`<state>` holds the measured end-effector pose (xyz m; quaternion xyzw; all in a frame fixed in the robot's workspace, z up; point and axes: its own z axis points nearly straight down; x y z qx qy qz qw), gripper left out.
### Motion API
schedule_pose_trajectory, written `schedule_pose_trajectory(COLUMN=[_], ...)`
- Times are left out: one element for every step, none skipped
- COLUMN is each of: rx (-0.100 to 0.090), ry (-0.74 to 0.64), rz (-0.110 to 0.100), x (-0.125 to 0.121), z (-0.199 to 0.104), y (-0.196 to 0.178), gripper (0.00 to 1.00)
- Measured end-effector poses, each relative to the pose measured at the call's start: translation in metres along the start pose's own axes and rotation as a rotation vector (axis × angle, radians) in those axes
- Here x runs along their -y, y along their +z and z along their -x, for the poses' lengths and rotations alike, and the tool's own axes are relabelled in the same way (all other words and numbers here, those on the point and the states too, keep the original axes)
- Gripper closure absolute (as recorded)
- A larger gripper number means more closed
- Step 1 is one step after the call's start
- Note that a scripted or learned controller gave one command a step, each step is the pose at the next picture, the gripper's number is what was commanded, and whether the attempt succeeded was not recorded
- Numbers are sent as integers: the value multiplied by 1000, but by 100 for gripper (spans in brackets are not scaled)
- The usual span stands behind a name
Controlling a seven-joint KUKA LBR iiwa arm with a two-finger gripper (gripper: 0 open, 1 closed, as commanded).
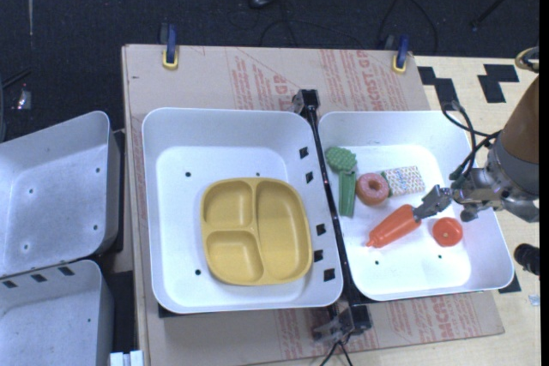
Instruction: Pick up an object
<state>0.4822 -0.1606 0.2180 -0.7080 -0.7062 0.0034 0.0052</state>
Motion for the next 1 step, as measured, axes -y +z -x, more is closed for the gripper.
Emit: schedule_pose_trajectory(rx=[2], ry=[-3], rz=[11], x=[-3], z=[0], y=[-5], gripper=[0])
